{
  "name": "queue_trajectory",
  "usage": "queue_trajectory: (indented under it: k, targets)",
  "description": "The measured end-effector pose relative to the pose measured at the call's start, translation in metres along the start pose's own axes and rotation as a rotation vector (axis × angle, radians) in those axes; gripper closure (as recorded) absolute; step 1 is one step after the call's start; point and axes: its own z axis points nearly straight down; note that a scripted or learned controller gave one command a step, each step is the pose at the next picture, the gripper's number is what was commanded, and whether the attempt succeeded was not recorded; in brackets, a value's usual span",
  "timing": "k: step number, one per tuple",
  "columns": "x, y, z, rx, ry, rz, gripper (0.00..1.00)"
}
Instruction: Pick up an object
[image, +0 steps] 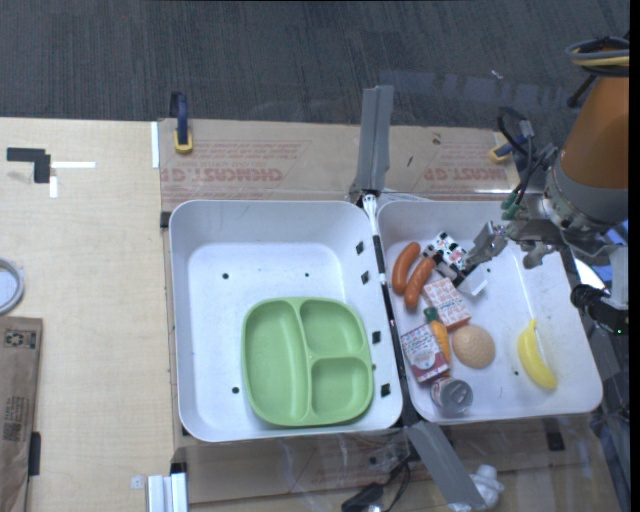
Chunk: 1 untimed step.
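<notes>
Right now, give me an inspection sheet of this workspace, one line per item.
Surface: wooden bench bearing two white bins, left bin and right bin.
Job's things: in the right bin, two sausages, a black-and-white toy, two small cartons, a carrot, a bread roll, a banana, a can.
Clutter: green divided plate in the left bin.
Grippers: gripper low over the right bin beside the toy; whether the jaws are open or shut cannot be told.
Cables: dark cables near the arm.
Surroundings: cardboard strip, yellow clamp, tape roll.
</notes>
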Motion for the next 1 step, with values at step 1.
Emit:
queue_trajectory:
  k: [1]
  targets:
    - [-0.0159,0.0415,0.1066,0.000,0.000,-0.023,0.00]
